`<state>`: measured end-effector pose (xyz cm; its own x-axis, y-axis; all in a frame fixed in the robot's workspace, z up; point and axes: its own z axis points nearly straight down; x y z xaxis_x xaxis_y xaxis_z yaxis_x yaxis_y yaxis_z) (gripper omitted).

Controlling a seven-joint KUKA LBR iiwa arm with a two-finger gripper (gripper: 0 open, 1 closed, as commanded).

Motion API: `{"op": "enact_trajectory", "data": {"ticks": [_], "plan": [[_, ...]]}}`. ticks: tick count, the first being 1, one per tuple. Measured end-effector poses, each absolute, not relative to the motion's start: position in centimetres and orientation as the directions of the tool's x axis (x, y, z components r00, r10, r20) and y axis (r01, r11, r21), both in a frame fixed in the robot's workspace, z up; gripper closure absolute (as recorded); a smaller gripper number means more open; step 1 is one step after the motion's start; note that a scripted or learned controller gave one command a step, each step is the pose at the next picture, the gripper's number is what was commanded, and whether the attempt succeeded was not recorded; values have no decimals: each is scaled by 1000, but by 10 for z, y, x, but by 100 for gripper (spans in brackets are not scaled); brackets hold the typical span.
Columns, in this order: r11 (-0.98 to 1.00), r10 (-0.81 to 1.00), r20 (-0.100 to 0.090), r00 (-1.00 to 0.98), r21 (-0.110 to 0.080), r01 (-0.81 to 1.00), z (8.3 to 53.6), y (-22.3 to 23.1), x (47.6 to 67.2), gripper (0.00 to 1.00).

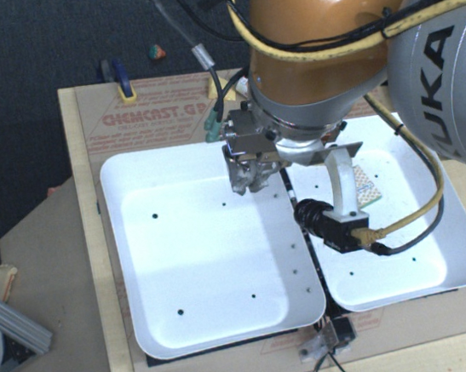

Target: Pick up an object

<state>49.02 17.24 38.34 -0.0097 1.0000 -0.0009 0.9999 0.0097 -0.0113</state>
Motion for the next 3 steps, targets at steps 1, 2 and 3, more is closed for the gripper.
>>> {"op": "enact_trajectory", "data": {"ticks": [1,2,3], "plan": [[6,1000,10,-6,19,1000,545,203,479,100],[2,1000,-5,-2,-12,1000,422,220,478,100],[2,1000,2,-2,3,1000,440,220,479,100]]}}
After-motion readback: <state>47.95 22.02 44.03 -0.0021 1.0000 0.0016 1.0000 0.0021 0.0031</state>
